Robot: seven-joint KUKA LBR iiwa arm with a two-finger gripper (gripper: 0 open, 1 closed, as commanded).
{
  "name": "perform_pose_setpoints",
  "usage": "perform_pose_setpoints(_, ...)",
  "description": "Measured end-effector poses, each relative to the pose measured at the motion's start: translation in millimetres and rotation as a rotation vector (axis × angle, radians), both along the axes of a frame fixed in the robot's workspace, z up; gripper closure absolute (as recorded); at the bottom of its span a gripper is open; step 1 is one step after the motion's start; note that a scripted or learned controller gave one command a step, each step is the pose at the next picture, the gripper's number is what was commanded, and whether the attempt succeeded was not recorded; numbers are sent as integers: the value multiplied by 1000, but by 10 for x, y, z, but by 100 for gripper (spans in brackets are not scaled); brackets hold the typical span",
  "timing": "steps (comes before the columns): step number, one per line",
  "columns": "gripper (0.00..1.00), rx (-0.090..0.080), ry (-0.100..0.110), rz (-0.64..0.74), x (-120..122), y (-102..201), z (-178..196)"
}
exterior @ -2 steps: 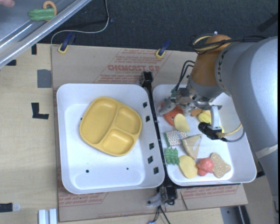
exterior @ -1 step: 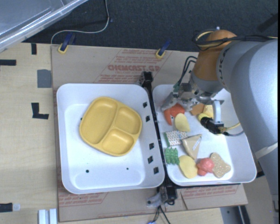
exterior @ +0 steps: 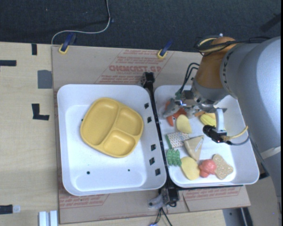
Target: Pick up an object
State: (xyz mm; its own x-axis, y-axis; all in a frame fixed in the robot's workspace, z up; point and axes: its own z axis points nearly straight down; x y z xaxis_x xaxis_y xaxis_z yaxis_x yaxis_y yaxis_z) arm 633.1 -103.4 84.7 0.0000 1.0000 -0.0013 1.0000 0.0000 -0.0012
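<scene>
Two shallow white bins sit side by side on a cardboard sheet laid over the bench. The left bin (exterior: 70, 173) carries a yellow divided plate (exterior: 112, 126) with three compartments, lying a little toward that bin's far edge. The right bin (exterior: 245, 173) holds a cluster of small toy foods. Near its far left corner lies an orange-red carrot-like piece (exterior: 171, 112), and just beside it a pale yellow egg-shaped piece (exterior: 183, 124). Toward the middle lie a whitish waffle-textured cracker (exterior: 176, 139) and a tan wedge shaped like a sandwich slice (exterior: 194, 146). Along the left wall rests a green leafy piece (exterior: 173, 157); closer to the near edge lie a yellow lemon-like piece (exterior: 190, 168), a red strawberry-like piece (exterior: 207, 167) and a tan biscuit (exterior: 222, 166), the last two touching. A yellow banana-like piece (exterior: 208, 119) lies by the far right side, partly under the arm. The grey arm with its orange band (exterior: 212, 69) reaches in from the right edge, and its pincer (exterior: 186, 102) hangs low over the far left part of the right bin, right by the carrot-like and egg-shaped pieces. Whether the pincer stands wide or narrow cannot be told, and nothing is seen held in it.
</scene>
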Motion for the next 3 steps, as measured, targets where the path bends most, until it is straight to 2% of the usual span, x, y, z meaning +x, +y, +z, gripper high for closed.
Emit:
perform_pose_setpoints(1,0,1,-3,2,352,-208,-4)
perform_pose_setpoints(2,0,1,2,2,105,39,-4)
perform_pose_setpoints(3,0,2,-1,1,239,63,-7)
